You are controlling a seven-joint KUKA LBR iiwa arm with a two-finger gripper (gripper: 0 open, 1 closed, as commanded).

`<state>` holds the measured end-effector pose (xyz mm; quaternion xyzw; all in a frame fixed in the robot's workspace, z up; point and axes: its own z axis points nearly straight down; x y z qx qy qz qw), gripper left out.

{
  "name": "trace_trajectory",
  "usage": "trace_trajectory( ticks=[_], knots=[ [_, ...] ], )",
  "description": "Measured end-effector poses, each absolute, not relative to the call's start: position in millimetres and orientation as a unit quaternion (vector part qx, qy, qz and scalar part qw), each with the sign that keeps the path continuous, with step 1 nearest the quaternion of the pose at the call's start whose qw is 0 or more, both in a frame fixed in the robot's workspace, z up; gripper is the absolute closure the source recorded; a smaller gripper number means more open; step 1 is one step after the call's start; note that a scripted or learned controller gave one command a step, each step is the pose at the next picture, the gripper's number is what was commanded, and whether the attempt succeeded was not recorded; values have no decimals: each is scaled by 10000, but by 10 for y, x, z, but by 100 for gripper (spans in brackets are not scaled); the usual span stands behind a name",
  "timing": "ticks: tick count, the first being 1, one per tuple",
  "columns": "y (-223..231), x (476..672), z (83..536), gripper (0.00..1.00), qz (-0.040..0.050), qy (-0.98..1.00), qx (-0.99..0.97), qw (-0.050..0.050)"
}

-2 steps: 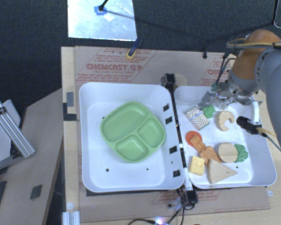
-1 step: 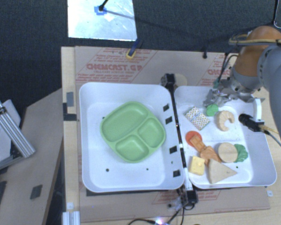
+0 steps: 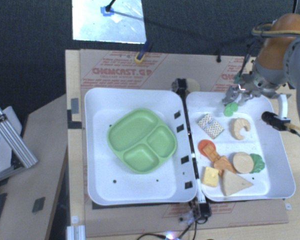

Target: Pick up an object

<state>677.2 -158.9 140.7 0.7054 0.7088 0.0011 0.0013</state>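
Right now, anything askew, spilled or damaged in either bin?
Nothing spilled or broken. The green divided plate sits rotated in the left bin, not square to its walls. The toy food lies loose in the right bin. The gripper is just above a small green piece.

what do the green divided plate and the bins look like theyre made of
The green divided plate looks like moulded plastic with a matte finish: uniform colour, soft rounded compartment ridges. The two white bins look like thin formed plastic, slightly glossy, with rounded rims.
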Motion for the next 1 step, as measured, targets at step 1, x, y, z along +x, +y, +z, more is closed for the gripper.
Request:
trace_trajectory(
  ticks=[1],
  knots=[
    [-1621,6782,2025,100,11,7089,7053,14]
  ],
)
